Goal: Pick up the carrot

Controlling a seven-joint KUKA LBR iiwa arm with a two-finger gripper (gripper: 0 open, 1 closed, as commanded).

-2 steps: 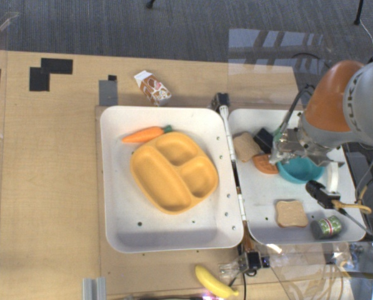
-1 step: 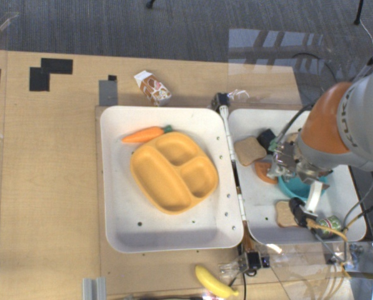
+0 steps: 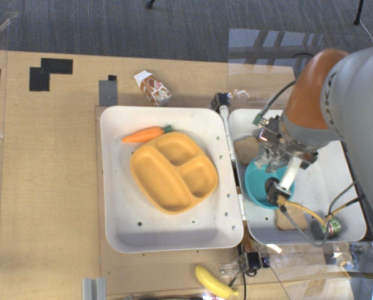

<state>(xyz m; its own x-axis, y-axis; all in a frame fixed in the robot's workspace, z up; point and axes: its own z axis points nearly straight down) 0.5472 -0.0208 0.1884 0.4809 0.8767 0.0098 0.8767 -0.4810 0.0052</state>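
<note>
An orange carrot (image 3: 144, 134) with a green top lies in the left bin (image 3: 117, 186), near its far edge, touching the rim of a yellow divided plate (image 3: 174, 170). My gripper (image 3: 268, 158) hangs over the right bin (image 3: 345, 199), above a teal bowl (image 3: 256, 183), far right of the carrot. Its fingers are hidden by the wrist hardware.
A tan lump (image 3: 245, 147) lies at the far left of the right bin. Another tan piece (image 3: 291, 220) sits near its front. A snack packet (image 3: 152, 87) rests on the bench behind the left bin, and a banana (image 3: 214, 283) in front of it.
</note>
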